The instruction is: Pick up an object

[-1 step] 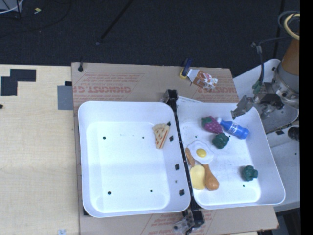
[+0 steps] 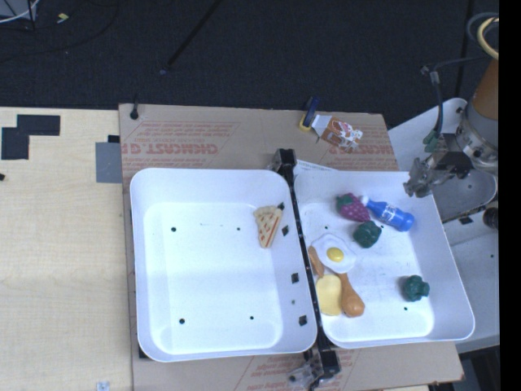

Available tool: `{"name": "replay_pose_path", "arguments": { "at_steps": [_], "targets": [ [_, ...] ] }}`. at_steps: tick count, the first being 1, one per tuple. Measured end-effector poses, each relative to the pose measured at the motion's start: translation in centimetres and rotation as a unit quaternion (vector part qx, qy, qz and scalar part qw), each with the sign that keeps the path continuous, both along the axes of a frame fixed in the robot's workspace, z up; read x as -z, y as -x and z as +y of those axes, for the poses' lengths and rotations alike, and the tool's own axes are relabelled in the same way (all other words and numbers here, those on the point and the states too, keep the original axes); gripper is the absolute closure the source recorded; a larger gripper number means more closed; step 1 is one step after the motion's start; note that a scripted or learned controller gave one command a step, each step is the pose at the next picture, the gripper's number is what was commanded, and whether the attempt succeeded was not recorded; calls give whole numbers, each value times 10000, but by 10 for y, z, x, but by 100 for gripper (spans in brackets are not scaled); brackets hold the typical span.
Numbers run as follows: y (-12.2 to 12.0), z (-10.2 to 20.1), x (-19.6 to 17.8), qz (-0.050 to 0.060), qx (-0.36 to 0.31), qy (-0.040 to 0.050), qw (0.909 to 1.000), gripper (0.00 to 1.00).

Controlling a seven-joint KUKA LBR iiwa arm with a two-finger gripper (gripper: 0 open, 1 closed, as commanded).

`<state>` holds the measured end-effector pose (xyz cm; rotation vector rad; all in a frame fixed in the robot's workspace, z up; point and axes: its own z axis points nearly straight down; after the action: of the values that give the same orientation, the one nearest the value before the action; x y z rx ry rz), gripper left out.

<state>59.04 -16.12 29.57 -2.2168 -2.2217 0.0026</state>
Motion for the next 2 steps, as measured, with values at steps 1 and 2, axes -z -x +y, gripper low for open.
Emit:
{"name": "replay_pose_path", "arguments": {
  "at_steps": [1,2],
  "targets": [
    [-35,7,-27,-31,0,7,10000,100],
    [-28,19,-212,-100,-2,25,9999,100]
  ]
}}
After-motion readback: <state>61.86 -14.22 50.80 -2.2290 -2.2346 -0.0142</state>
